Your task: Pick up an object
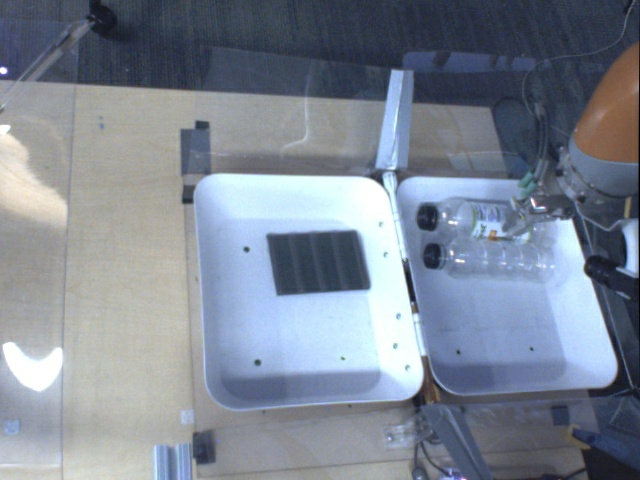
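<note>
Two clear plastic bottles with black caps lie side by side in the right bin, near its back. The upper bottle carries a label; the lower bottle is ribbed and plain. Both caps point left. My gripper comes in from the right and sits low over the right end of the upper bottle, touching or nearly touching it. The grey arm with its orange band rises behind it at the right edge.
The left bin holds a dark ribbed rectangular pad near its middle. A metal divider post stands behind the gap between the bins. A black part juts in beside the right bin's right rim.
</note>
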`<state>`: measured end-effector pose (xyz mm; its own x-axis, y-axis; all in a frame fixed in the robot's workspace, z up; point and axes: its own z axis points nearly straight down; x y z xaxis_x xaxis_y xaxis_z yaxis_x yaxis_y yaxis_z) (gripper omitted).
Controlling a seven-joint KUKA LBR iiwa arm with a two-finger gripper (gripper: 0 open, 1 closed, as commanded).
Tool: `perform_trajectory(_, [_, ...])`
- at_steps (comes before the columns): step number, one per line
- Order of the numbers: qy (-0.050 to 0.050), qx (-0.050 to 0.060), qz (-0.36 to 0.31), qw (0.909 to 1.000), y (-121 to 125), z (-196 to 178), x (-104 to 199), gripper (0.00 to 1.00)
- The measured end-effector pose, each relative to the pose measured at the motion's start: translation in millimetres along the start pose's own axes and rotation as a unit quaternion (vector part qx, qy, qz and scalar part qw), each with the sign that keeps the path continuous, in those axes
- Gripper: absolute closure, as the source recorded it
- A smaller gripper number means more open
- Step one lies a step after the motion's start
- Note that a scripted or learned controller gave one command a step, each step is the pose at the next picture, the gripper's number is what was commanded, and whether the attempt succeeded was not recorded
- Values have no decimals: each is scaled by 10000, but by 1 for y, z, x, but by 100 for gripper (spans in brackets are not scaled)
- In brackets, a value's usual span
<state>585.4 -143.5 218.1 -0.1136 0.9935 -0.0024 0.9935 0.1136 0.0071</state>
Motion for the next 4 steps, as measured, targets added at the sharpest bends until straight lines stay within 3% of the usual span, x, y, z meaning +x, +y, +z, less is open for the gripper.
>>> perform_trajectory(1, [-1, 2, -2, 10000, 0, 0, 0, 0])
perform_trajectory(2, [11, 28, -690, 9976, 24, 107, 2, 0])
perform_trajectory(3, [61, 346, -662, 9972, 53, 132, 12, 0])
perform_trajectory(4, [133, 393, -399, 9983, 62, 120, -15, 0])
